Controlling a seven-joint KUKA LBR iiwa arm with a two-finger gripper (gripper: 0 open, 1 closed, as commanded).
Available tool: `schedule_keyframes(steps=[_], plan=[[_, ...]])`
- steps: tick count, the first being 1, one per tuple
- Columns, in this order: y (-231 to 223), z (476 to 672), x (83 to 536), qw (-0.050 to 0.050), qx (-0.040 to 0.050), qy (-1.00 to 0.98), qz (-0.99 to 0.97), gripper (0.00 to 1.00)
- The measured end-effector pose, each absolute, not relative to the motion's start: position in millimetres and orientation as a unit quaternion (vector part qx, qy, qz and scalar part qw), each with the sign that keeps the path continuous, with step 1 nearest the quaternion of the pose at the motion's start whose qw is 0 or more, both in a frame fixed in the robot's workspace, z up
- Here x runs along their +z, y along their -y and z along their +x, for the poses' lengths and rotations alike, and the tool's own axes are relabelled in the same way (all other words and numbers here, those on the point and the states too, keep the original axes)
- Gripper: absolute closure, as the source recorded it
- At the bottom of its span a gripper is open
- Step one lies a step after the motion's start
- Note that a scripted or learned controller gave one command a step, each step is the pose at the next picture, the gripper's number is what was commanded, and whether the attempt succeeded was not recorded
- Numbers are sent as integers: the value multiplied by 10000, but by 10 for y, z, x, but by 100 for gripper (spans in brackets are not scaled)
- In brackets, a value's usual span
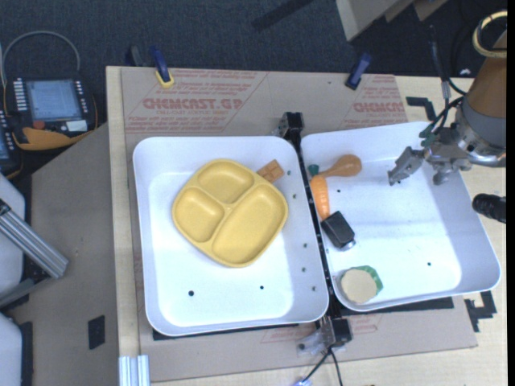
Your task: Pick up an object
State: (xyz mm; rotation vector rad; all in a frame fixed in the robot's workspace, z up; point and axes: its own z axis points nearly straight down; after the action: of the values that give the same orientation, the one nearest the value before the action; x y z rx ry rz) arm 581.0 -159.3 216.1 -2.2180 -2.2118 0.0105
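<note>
My gripper (pixel 422 170) hangs over the upper right part of the right bin (pixel 434 240), its two grey fingers spread open with nothing between them. To its left, along the bin's left side, lie a tan wooden spoon-like piece (pixel 344 166), an orange carrot (pixel 320 196), and a black block (pixel 339 230). A round tan disc with a green rim (pixel 360 285) rests in the bin's lower left corner. All of these sit well apart from the fingers.
The left bin (pixel 169 296) holds a yellow divided plate (pixel 230 212) with a small brown block (pixel 270 170) at its upper right edge. Black clamps (pixel 290 124) sit between the bins. A blue clip (pixel 162 67) and another (pixel 358 71) hold the cardboard base.
</note>
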Motion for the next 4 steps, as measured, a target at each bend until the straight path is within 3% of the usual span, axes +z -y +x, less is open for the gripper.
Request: schedule_keyframes(steps=[1, 3, 4], plan=[[1591, 5837, 2224, -4, 0, 7072, -7071, 0], [1577, 5732, 1250, 36, 19, 7068, -7074, 0], [1598, 5757, 896, -28, -8, 7063, -7079, 0]])
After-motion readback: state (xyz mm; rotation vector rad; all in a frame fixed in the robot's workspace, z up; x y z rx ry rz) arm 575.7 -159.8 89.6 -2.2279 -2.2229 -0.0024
